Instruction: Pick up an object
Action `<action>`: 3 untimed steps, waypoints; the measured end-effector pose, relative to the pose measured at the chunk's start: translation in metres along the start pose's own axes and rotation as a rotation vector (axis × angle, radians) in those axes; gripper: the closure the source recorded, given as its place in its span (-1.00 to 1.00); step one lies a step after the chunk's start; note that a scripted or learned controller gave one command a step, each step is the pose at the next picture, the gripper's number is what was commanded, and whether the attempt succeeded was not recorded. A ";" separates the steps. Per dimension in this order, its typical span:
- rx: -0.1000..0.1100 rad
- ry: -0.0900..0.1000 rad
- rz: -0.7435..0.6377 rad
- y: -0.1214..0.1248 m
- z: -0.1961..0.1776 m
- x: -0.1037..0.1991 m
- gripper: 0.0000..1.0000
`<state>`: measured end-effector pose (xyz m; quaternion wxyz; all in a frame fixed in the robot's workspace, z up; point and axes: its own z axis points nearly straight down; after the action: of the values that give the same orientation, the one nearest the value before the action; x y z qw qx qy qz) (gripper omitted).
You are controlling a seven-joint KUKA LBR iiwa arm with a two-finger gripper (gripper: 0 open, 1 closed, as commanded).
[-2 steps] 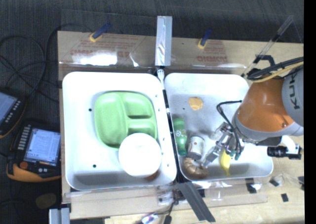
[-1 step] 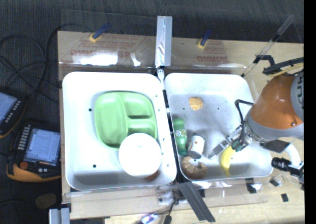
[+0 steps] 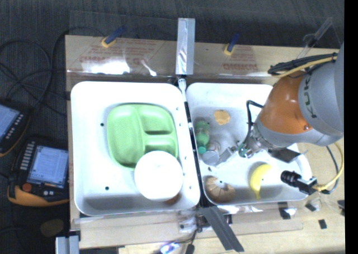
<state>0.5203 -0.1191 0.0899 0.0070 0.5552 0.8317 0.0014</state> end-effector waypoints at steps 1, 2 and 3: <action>0.012 0.006 0.073 0.027 -0.052 -0.076 -1.00; 0.004 0.001 -0.153 0.132 0.003 -0.046 -1.00; 0.000 0.002 -0.387 0.055 0.001 -0.031 -1.00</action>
<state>0.5828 -0.1269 0.0902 0.0063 0.3847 0.9230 0.0003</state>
